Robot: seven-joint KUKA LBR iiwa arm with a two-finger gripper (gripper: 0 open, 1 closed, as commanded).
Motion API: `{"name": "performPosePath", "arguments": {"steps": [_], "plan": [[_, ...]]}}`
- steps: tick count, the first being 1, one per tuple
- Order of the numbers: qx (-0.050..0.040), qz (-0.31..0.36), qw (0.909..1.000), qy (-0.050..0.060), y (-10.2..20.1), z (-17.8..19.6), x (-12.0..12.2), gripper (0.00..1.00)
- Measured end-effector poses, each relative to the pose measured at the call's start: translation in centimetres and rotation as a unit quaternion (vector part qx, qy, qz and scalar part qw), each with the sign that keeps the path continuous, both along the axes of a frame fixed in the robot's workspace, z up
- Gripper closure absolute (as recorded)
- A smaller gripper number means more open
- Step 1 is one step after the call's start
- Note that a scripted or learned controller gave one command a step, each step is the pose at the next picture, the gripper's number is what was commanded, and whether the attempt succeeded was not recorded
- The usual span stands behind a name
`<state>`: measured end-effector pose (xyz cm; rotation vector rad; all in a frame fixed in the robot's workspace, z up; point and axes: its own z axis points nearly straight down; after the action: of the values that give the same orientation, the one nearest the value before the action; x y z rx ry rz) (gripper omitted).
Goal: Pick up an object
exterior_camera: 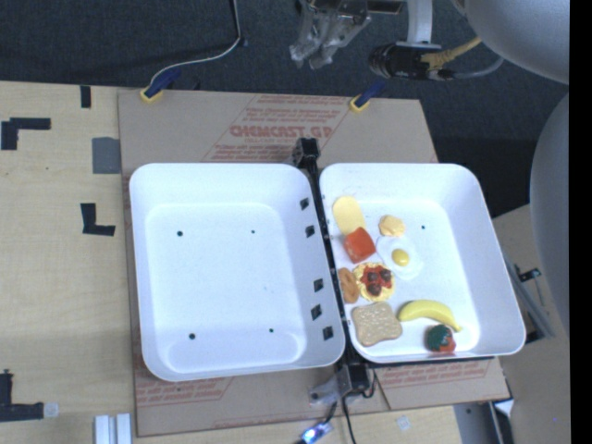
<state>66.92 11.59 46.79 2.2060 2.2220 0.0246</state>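
Your end effector [322, 52] hangs above the far table edge, well apart from both bins; whether it is spread or closed, you cannot tell. Toy foods cluster in the right bin [481, 248]: yellow banana [427, 313], red block [360, 244], fried egg [400, 256], toast slice [376, 324].

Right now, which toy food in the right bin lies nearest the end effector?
The pale yellow cheese-like slab, topmost in the pile, closest to the end effector.
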Motion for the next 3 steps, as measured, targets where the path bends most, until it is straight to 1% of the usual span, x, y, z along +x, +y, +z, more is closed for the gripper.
{"name": "performPosePath", "arguments": {"steps": [1, 2, 3], "plan": [[-0.0013, -0.002, 1.0000, 0.005, 0.8, 7.2, -0.1, 1.00], [-0.0026, 0.001, 0.9998, 0.018, 8.8, -6.4, -5.4, 1.00], [-0.0038, -0.002, 0.9999, 0.015, 11.8, -15.3, -4.3, 1.00]]}}
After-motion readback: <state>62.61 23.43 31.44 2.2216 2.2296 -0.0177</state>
